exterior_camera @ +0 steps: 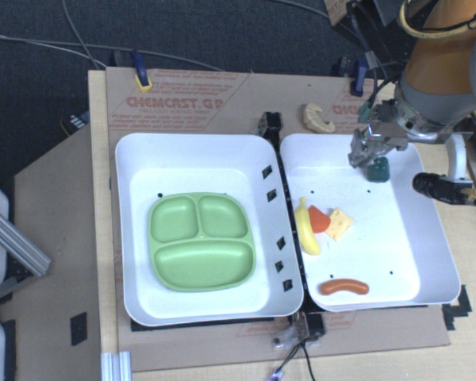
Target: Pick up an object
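Gripper (370, 151) sits over right bin's (404, 268) far edge, metal fingers clamped on a small dark-green rounded object (378, 169). Near that bin's left edge: curved yellow banana (307, 228), red wedge (320, 220), pale yellow block (339, 224); orange sausage (344, 287) by near edge.

Upper right of the frame, there's the bulky grey arm (436, 94) with its broad orange band, a pale yellow cable looping over the top. Below it, a silvery metal two-finger gripper (370, 155), all small brackets and shiny edges, thin dark wires alongside.
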`<state>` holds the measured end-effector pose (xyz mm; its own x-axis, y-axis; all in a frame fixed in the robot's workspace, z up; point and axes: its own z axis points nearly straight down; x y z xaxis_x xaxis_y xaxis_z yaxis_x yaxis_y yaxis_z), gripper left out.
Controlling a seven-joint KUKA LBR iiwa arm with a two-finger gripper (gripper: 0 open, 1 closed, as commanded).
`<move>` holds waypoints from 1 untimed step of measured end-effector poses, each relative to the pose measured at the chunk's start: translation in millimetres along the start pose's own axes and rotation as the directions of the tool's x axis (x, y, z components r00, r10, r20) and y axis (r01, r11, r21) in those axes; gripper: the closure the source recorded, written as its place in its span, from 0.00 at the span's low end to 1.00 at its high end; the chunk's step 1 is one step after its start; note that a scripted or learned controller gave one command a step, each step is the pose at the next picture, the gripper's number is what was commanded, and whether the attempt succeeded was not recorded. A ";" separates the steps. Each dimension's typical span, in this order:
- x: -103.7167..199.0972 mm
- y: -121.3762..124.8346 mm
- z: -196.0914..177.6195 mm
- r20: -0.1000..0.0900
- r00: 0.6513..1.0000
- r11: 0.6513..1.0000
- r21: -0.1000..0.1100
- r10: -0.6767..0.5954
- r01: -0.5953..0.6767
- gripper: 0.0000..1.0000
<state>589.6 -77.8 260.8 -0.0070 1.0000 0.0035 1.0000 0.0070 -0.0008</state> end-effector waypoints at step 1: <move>57.0 -1.2 15.9 0.000 1.000 1.000 0.003 0.000 0.000 1.00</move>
<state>587.9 -20.8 245.1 -0.0066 1.0000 0.0035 1.0000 0.0066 -0.0034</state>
